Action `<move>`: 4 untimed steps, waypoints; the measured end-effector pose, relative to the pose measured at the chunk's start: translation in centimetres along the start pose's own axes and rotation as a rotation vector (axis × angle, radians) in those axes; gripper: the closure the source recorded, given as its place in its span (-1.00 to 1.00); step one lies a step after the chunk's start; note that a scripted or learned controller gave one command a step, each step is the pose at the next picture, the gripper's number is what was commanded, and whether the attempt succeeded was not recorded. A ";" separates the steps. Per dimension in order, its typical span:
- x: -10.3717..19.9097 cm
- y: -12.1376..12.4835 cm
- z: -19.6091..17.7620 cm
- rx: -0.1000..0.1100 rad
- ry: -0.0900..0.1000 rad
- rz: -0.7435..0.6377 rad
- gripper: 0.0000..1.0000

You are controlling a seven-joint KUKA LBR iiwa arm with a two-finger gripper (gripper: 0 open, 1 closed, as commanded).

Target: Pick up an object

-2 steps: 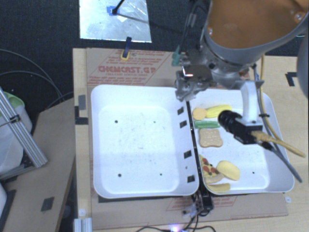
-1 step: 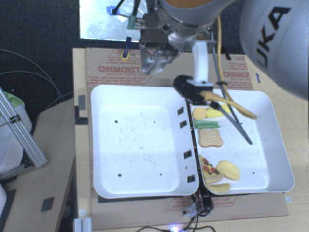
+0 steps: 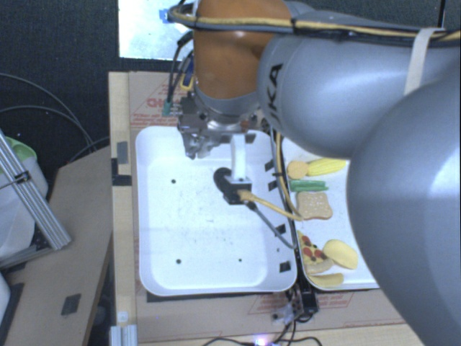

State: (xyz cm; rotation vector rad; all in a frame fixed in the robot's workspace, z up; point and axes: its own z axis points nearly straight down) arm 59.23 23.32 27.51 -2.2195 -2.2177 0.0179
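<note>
The grey arm [image 3: 346, 71] is reaching in from the right, and its orange band [image 3: 230, 34] is sitting over the far edge of the left bin [image 3: 148, 215]. The end effector [image 3: 198, 141] is hanging just inside that bin's far rim, above bare white floor. From this slanted view I cannot tell whether it is open or closed, and nothing is showing in its grasp.

The things worth picking are all lying in the right bin [image 3: 340, 218], well apart from the end effector. They are probably sitting there because the shallow walls are keeping them from rolling off the tabletop [image 3: 79, 222].
- A yellow corn cob [image 3: 325, 166] is lying at the far end, looking smooth and glossy like moulded plastic.
- A flat green pod [image 3: 308, 186] is lying just near of it.
- A tan bread slice [image 3: 315, 205] is resting flat, with a speckled, matte face.
- A pizza wedge [image 3: 310, 251] is lying near of the bread.
- A rounded yellow lump [image 3: 340, 254] is touching or just beside the pizza wedge.
- A curved yellow piece [image 3: 328, 280] is lying against the near rim.

The left bin is showing only a few dark specks and faint scuffs on its hard white plastic. By my judgement the pick is not yet begun, and the flat pieces will be harder to grip than the rounded ones.
</note>
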 end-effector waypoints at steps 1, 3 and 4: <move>0.2 -9.4 -16.6 -0.027 0.016 -0.009 1.00; 0.0 -6.7 -22.5 -0.011 0.007 -0.006 1.00; 0.0 -11.0 -8.9 0.003 0.000 -0.003 1.00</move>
